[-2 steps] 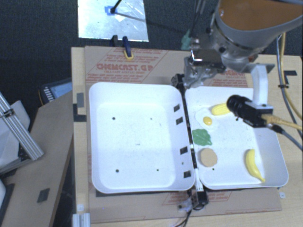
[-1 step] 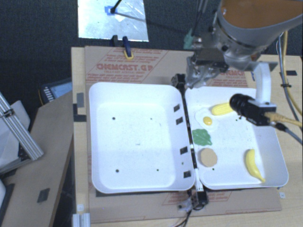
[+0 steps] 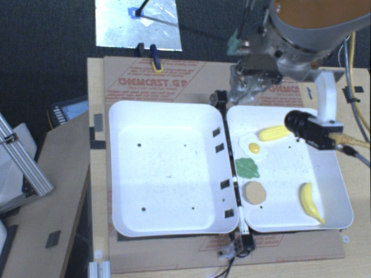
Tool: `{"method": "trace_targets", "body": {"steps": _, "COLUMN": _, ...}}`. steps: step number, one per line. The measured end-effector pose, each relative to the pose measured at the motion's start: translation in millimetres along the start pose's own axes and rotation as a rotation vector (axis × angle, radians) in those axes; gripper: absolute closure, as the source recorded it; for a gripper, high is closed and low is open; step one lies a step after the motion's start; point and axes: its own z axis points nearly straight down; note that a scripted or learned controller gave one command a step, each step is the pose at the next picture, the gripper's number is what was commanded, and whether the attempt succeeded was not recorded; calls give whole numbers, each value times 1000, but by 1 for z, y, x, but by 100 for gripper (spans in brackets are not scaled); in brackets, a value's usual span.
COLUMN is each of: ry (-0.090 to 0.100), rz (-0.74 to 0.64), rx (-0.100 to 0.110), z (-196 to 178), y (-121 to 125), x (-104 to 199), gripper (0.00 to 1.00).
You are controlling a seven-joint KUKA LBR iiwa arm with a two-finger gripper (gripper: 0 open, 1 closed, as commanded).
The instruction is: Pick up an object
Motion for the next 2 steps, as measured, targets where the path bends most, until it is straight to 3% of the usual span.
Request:
{"method": "trace_targets", "body": {"steps": 1, "ry": -5, "rz": 22, "rx": 15, "z": 95, "y": -17, "x": -87, "gripper": 100}}
{"method": "trace_targets", "body": {"steps": 2, "ry": 1, "rz": 6, "rx": -1, "z": 30, "y": -14, "x": -32, "gripper": 100}}
